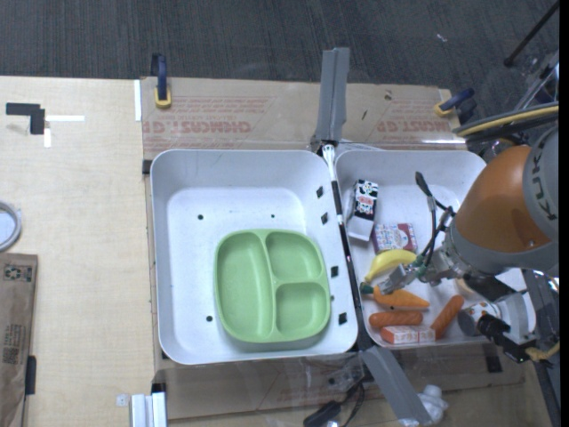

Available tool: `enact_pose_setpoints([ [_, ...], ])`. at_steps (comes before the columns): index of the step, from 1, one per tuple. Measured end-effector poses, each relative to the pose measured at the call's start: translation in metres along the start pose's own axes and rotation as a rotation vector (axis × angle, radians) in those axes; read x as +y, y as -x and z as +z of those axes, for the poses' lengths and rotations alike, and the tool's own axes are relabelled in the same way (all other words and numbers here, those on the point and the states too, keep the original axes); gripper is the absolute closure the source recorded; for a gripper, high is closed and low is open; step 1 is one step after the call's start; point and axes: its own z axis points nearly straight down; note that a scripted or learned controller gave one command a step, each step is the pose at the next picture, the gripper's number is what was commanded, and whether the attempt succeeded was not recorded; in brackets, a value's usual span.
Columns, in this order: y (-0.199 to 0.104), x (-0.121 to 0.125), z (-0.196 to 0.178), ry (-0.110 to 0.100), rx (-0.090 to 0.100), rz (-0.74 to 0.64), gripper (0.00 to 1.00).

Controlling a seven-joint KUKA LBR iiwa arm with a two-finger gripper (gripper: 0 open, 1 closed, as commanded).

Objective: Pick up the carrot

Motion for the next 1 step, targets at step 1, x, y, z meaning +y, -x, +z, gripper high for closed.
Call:
enact_pose_setpoints([
  [1,0.0151,-0.0088,-0.0248,-0.02,0.005,-0.049,0.0],
])
